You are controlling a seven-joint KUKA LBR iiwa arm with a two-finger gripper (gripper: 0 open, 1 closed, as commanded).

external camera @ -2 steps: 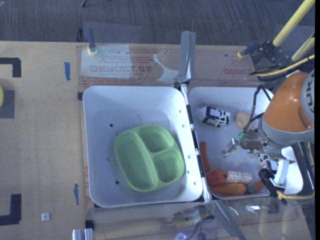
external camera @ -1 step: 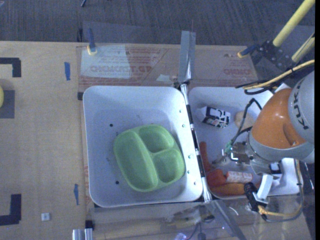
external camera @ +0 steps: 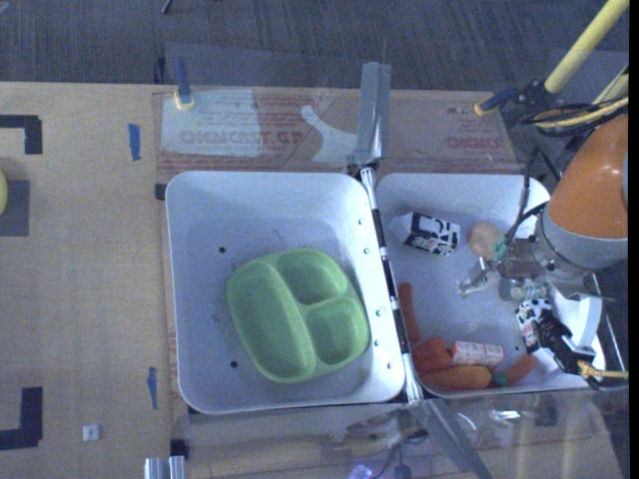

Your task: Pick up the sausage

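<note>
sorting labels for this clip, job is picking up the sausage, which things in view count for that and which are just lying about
Belong to the job:
- sausage, along the right bin's left wall
- gripper, over the right bin

Just lying about:
- green divided plate in the left bin
- black-and-white carton
- carrot
- small white box

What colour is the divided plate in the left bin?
Light green, clearest in the camera view: the divided plate.
</note>
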